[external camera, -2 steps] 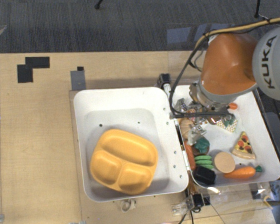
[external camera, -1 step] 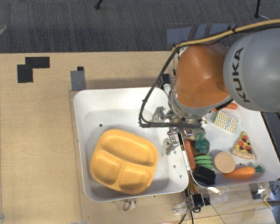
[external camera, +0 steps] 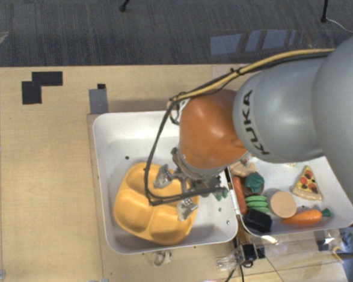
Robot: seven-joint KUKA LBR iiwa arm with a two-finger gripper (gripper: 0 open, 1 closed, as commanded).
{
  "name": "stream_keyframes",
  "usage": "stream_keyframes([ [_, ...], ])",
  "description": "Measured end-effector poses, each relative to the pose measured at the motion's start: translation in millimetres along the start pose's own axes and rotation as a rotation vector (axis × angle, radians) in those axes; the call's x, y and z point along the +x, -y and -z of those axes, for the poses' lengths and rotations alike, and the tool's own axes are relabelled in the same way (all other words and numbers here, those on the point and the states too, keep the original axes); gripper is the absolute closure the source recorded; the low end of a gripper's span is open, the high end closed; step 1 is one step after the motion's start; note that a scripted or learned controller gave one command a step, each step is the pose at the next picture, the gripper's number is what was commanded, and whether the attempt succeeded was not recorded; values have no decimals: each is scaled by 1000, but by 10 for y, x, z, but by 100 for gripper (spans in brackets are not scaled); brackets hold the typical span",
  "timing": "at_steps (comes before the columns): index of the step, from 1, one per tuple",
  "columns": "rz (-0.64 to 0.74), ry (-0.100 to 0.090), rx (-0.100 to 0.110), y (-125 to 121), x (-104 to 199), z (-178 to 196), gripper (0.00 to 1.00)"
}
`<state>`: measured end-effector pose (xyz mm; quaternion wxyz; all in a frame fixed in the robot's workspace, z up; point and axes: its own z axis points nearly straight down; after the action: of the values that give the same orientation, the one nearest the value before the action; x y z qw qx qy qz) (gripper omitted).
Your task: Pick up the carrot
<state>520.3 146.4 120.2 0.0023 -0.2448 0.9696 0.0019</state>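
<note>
The carrot (external camera: 303, 217) is orange with a green top and lies on its side near the front edge of the right bin (external camera: 340, 201). My gripper (external camera: 175, 193) hangs below the orange wrist band over the left bin (external camera: 106, 172). It sits at the right edge of a large yellow pepper-like toy (external camera: 139, 209), far to the left of the carrot. The wrist and a black cable hide much of the gripper.
Around the carrot in the right bin lie a pizza slice (external camera: 306, 184), a tan round disc (external camera: 283, 204), green toys (external camera: 256, 193), a black item (external camera: 258, 221) and a red sausage shape (external camera: 239, 196) by the dividing wall. The grey arm covers that bin's back part.
</note>
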Motion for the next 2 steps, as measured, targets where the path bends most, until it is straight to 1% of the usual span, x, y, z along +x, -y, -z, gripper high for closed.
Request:
stream_keyframes([
  [1, -2, 5, 2, 10, -22, 122, 100],
  [2, 164, 34, 19, -258, -499, -218, 100],
])
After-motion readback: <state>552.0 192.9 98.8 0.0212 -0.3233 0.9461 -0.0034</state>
